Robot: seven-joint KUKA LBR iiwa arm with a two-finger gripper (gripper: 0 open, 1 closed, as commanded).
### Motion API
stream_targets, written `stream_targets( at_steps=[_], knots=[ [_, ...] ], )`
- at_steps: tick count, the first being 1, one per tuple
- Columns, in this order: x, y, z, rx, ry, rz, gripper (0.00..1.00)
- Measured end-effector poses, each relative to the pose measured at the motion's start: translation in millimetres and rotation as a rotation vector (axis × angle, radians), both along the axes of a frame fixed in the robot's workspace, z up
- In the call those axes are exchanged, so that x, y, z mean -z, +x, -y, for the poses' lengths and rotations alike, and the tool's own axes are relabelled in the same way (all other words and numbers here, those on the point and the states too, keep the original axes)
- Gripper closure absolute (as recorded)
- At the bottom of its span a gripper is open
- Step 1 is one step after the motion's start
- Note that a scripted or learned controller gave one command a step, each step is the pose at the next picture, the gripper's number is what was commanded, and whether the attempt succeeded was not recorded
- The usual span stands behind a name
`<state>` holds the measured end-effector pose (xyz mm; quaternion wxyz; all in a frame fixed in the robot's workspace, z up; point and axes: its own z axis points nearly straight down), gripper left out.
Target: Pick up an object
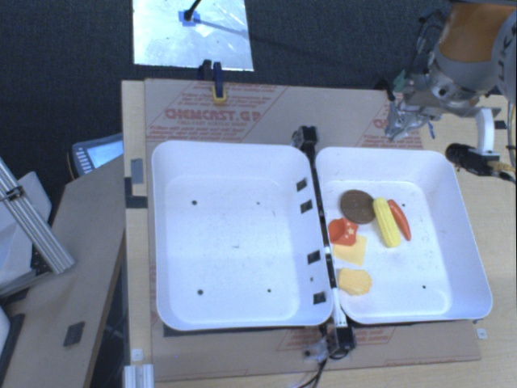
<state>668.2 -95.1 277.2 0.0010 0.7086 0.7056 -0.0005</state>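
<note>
Here, the table, faced with printed cardboard, carries two shallow white bins side by side. The left bin has only small dark specks on its floor. The right bin holds six small items grouped near its left wall. The grey arm, with its orange band, enters at upper right; its hand hangs above the cardboard just beyond the right bin's far rim, well apart from the items, and whether it is released or clenched cannot be told. Within the group, a yellow corn cob lies touching a red chili on its right; a brown disc sits just left of them. Below come a pale yellow wedge, a red piece and a yellow-orange lump.
</note>
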Motion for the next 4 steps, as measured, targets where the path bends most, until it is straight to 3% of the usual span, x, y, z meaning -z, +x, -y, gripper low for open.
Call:
stream_targets(
  at_steps=[1, 2, 3, 4],
  knots=[
    [17.4, 0.0, 53.4, -0.001, -0.001, 0.001, 1.00],
    [65.6, -0.9, 112.1, -0.001, -0.001, -0.002, 1.00],
    [23.9, 1.4, 89.3, -0.010, 0.001, 0.005, 1.00],
    [49.5, 0.3, 112.5, -0.004, 0.000, 0.001, 1.00]
  ],
)
